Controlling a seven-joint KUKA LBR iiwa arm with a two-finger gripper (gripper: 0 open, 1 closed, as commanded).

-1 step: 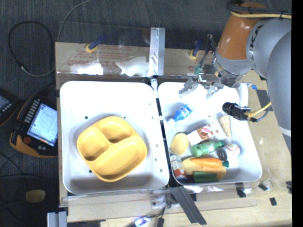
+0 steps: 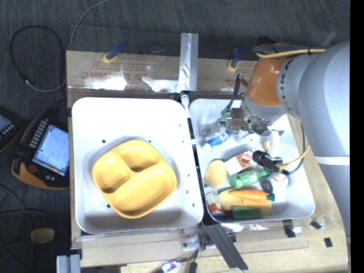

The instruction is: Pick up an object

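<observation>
My gripper (image 2: 232,119) hangs low over the back of the right bin (image 2: 296,209), reaching in from the right. Just in front of it, to the left, lies a small blue and white item (image 2: 216,138). Nearer the front are a white carton with a red patch (image 2: 241,161), a pale yellow lemon-like fruit (image 2: 214,173), a green bottle (image 2: 248,179), an orange carrot (image 2: 251,197) and a dark green piece (image 2: 247,212). I see nothing held in the gripper.
The left bin (image 2: 85,118) holds a yellow divided plate (image 2: 134,177). A small red-capped bottle (image 2: 211,200) lies by the divider wall. The grey arm (image 2: 321,95) covers the right bin's back right corner.
</observation>
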